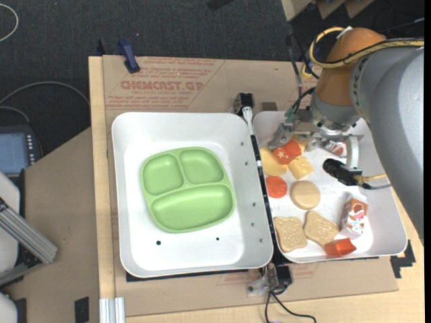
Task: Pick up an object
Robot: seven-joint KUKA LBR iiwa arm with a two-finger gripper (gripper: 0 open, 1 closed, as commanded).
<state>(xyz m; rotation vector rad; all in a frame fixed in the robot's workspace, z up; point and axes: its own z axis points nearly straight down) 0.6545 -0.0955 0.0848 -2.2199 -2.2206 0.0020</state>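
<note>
My gripper point(294, 134) is low over the far left part of the right bin point(384, 244), under the orange wrist band. Right below it lies a red tomato-like piece point(288, 151), with a pale yellow piece point(269, 160) to its left and a yellow cheese block point(301, 168) in front. Whether the gripper touches the red piece is hidden by the wrist. Nearer the front lie an orange-red disc point(277, 186), a tan round cookie point(305, 194), two toast slices point(290, 233) point(320, 228), a red block point(340, 247) and a small brown-and-white carton point(355, 219).
The left bin point(128, 180) holds a green divided plate point(187, 188). A black divider point(258, 173) runs between the bins. The arm covers the right bin's far right side. Cardboard point(161, 79) lies under both bins.
</note>
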